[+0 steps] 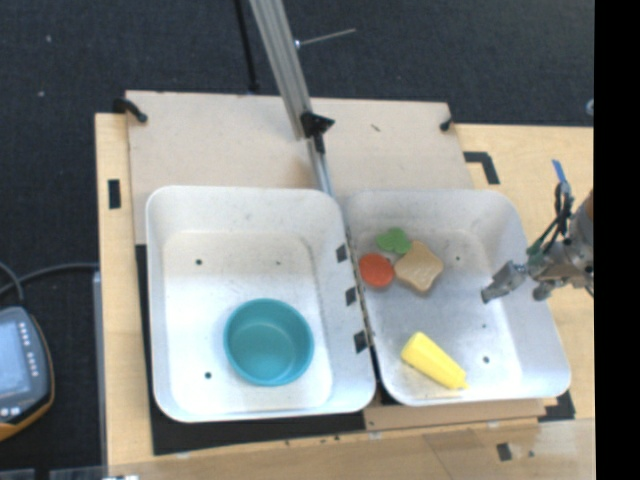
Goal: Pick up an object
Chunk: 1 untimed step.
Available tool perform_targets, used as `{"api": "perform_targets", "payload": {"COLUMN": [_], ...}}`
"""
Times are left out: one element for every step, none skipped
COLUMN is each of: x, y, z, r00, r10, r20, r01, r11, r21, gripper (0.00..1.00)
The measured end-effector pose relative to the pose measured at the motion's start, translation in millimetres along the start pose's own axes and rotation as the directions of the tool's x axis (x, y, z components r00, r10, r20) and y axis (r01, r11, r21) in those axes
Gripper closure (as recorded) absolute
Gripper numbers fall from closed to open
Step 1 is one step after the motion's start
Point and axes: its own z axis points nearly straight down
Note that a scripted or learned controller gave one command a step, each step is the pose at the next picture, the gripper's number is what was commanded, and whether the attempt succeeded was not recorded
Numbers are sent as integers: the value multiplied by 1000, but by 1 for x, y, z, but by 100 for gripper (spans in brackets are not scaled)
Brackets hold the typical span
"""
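Reaching in from the desk's (115, 438) right edge, the arm shows little more than its wrist end, with the pincer (520, 280) low over the right rim of the right bin (520, 363); one dark finger (497, 285) juts left over the bin wall, and whether the fingers are apart or together I cannot tell, though nothing is seen between them. Thin cables rise from the wrist toward the far right. Nearest the front edge of the desk, in the right bin's front half, lies a yellow object (433, 360), long and slanted, well apart from the pincer. Level with it in the left bin (175, 238), toward that bin's front, stands a teal bowl (268, 341), upright and with nothing visible inside. Farther back in the right bin, near the wall it shares with the left bin, three small things cluster: a red round piece (376, 269), a tan block (420, 267) just beside it on the right and touching or nearly so, and a green piece (393, 240) behind them both. Beyond the bins a pale board (220, 138) covers the desk's far part, and a slanted metal post (280, 48) rises from its middle toward the far edge.
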Motion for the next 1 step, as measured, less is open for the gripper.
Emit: {"api": "perform_targets", "payload": {"x": [0], "y": [0], "z": [0], "r00": [1000], "r10": [1], "r20": [0], "r01": [-1], "r11": [1000], "r21": [0], "gripper": [0]}}
